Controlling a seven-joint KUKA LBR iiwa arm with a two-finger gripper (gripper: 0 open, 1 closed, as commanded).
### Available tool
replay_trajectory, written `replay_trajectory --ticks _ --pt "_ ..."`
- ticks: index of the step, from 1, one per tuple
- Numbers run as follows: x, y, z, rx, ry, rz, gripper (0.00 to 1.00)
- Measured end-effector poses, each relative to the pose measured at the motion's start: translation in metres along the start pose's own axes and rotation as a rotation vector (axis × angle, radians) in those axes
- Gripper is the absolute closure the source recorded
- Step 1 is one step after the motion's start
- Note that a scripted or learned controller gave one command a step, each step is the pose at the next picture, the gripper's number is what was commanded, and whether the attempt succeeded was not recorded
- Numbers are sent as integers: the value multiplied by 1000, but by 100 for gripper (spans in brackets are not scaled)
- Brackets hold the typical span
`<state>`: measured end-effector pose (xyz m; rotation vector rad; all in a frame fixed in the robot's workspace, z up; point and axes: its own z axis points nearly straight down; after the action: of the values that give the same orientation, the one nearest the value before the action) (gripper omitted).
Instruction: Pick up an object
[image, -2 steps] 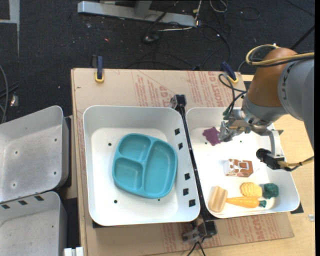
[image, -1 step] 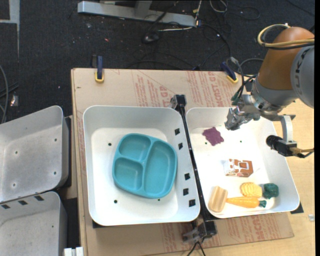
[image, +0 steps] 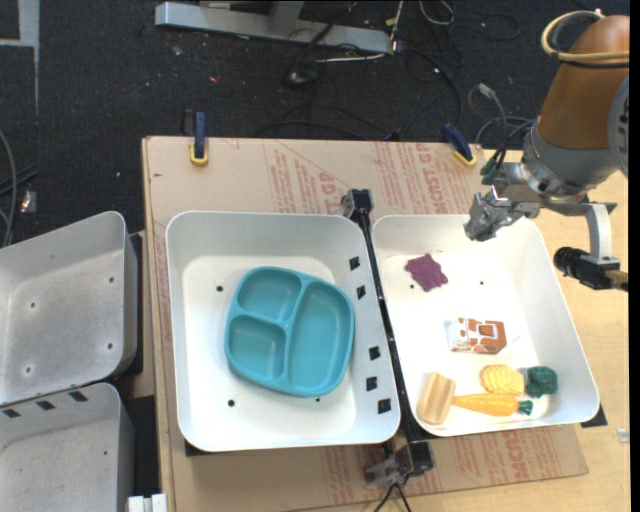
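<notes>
- Grey two-finger gripper (image: 483, 222) hovers over the right white bin's (image: 560, 290) far rim; I cannot tell its state.
- Flat purple piece (image: 427, 271) lies nearest that rim, just below the gripper.

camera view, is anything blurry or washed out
Camera view: the gripper looks soft and its details are hard to read; the teal tray and purple piece are sharp; the white bins are bright but not blown out.
</notes>
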<state>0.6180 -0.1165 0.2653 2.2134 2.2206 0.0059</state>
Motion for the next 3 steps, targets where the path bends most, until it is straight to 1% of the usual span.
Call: replay_trajectory --ticks 1,2,3 --pt "44 -10 10 8 3 -3 100" --pt "101 -12 24 8 3 -5 100" --pt "151 -11 33 8 3 -5 100"
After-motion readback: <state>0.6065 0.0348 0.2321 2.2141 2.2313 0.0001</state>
